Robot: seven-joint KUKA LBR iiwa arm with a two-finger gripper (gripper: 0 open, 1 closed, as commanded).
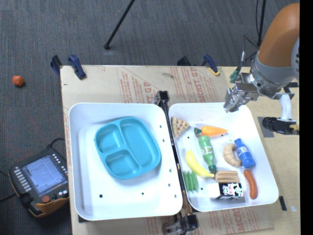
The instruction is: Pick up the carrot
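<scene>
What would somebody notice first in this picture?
Probably the big blue plate, alone in the left bin. Next, the pile of toy food in the right bin, with the orange carrot near its top. The arm's tool hangs above that bin's top edge.

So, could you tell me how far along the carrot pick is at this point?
Nothing looks done: the carrot lies in the right bin, beside the green bottle. In hand: the gripper hovers at the bin's far rim, apart from the carrot. Left: descend, grasp and lift.
</scene>
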